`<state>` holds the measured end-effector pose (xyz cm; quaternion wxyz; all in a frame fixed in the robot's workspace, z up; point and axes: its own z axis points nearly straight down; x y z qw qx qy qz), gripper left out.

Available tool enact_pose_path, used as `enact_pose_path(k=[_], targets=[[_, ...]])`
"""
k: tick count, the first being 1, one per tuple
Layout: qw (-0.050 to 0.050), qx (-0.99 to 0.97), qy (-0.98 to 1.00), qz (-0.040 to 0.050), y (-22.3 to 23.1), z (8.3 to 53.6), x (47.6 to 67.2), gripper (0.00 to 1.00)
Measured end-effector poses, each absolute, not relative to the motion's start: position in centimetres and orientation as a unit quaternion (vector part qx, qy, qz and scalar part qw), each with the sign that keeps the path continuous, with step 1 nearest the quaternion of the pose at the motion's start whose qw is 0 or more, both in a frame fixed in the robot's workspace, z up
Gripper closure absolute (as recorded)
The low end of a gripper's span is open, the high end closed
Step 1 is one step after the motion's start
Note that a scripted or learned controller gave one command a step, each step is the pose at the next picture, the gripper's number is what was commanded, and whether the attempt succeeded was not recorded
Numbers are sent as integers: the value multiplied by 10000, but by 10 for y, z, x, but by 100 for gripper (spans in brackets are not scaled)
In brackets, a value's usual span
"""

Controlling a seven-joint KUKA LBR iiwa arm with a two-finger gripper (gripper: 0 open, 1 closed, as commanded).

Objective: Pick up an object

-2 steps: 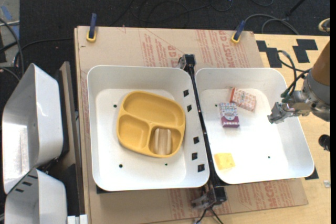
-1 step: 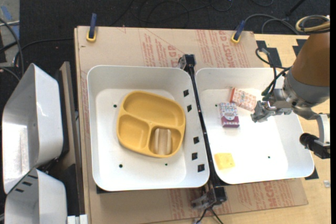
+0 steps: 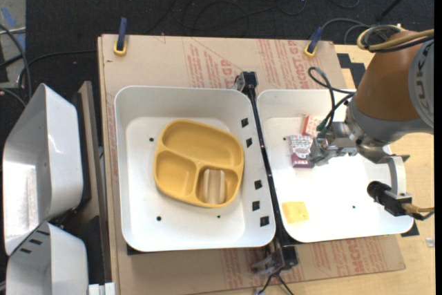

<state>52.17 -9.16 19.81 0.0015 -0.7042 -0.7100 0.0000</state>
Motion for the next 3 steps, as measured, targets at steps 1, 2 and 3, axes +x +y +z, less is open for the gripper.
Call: enact_pose_path(k=[1, 2, 3], targets=[[-3, -7040, -7102, -10, -37, 217, 522, 100], [10, -7041, -7101, 0, 20, 213, 516, 100], [1, -7040, -7102, -10, 76, 235, 516, 100]])
